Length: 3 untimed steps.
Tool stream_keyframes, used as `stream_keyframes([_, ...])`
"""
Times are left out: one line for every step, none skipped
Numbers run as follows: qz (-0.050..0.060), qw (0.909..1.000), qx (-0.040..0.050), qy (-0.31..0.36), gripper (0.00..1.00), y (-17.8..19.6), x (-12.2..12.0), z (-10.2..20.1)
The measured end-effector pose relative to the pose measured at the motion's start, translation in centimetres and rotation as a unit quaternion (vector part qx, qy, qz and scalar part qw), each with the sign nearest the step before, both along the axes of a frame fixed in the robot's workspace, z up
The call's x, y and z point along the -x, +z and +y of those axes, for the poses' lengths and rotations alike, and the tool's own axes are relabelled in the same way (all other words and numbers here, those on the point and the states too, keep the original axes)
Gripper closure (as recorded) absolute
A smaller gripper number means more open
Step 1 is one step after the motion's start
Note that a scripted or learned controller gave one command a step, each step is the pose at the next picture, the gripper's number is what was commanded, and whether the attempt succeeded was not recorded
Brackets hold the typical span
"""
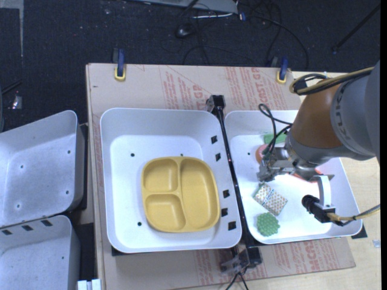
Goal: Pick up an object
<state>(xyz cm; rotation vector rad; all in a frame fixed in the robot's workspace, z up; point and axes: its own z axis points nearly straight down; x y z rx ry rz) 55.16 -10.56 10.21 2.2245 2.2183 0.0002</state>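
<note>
In the camera view, the tool hangs low in the right bin, just above a checkered packet; a green ball lies near it. Whether the tool is apart or together cannot be told. It should probably descend straight over the packet's middle and close gently.

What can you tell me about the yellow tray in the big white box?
The yellow tray looks like smooth plastic with rounded corners. Raised ridges split it into three compartments: two on the far side and one at the near side, with nothing in them. It lies flat and slightly turned, near the middle of the left white bin, resting on the bin's floor. Nothing else touches it.
</note>
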Motion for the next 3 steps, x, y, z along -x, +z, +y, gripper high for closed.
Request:
stream_keyframes([-0.003,1.0000,0.0004,0.003,1.00,5.2,-0.5,1.0])
stream_keyframes([-0.002,1.0000,0.0006,0.003,1.00,9.5,-1.0,0.9])
stream_keyframes([-0.003,1.0000,0.0007,0.003,1.00,13.9,-1.1,0.8])
